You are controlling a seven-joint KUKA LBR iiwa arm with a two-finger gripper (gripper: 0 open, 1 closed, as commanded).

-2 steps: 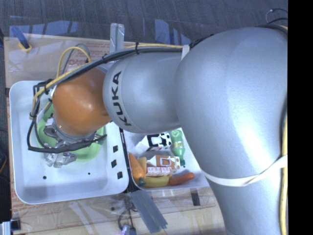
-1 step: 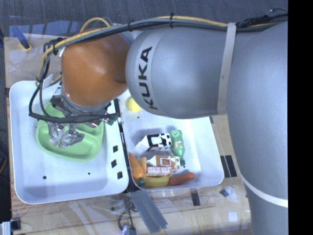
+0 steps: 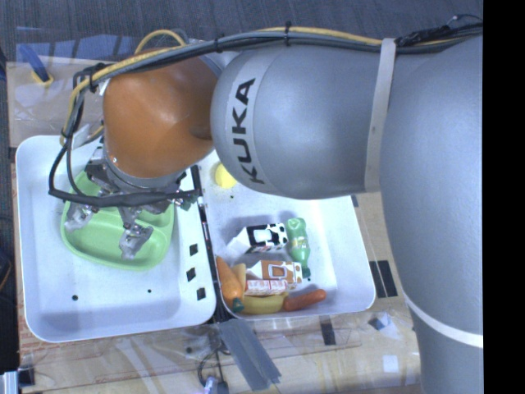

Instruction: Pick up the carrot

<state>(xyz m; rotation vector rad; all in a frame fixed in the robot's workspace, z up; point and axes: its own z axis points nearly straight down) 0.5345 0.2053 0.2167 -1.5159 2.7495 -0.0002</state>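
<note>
The carrot (image 3: 230, 279), a short orange piece, lies in the right bin (image 3: 349, 245) near its front left corner, against a pile of toy food. My gripper (image 3: 108, 228) hangs over the left bin (image 3: 98, 302), far to the left of the carrot. It stands open above a green dish (image 3: 164, 236), with one finger (image 3: 79, 216) at the dish's left rim and the other one (image 3: 135, 240) near its middle. Nothing sits between the fingers. The orange wrist band and grey arm cover the back of both bins.
Beside the carrot lie an orange-and-white carton (image 3: 273, 275), a yellow banana (image 3: 262, 304) and a reddish-orange long piece (image 3: 305, 300). Behind them are a black-and-white cow-patterned item (image 3: 267, 236), a green bottle (image 3: 297, 238) and a yellow fruit (image 3: 224, 175). A ridge divides the bins.
</note>
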